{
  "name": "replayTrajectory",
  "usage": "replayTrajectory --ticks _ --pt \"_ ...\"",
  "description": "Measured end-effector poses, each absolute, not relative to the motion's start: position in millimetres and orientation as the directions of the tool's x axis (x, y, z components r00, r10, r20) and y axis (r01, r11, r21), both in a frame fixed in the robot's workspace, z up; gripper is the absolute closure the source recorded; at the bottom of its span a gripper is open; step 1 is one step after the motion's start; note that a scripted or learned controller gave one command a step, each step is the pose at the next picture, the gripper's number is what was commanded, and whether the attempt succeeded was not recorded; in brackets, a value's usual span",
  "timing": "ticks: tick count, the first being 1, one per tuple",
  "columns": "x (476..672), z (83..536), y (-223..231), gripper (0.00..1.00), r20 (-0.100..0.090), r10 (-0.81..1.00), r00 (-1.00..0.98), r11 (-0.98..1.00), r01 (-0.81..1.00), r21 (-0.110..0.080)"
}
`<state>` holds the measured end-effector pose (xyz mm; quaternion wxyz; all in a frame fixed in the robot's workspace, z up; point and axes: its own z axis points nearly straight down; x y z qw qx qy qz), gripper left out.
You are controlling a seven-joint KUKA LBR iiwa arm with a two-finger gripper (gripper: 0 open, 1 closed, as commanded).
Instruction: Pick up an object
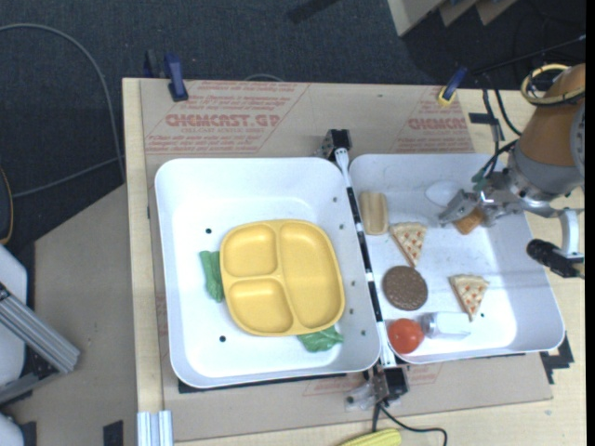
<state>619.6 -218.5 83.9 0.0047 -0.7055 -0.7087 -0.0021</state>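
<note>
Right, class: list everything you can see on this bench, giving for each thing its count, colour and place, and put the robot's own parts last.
bins: two, white, side by side on the bench
divided plate: one, yellow, left bin
leafy pieces: two, green, poking out from under the plate's left and bottom edges
bread piece: one, tan, right bin, upper left
pizza slices: two, orange-tan, right bin, middle
round patty: one, brown, right bin
tomato: one, red, right bin, bottom left
small bottle-like item: one, white, beside the tomato
clamps: two, blue, bench's far edge
arm: one, grey with an orange band, right
gripper: one, low over the right bin's upper part
</note>
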Motion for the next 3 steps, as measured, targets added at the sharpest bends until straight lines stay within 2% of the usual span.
replayTrajectory --ticks 1,2,3 --pt "620.5 95 -221 1.00 0.001 1.000 -0.005 0.005 1.000 0.002" --pt "607.2 136 -134 1.00 0.002 1.000 -0.001 0.001 1.000 -0.001" --pt "606.8 136 -135 0.00 0.001 1.000 -0.001 0.001 1.000 -0.002"
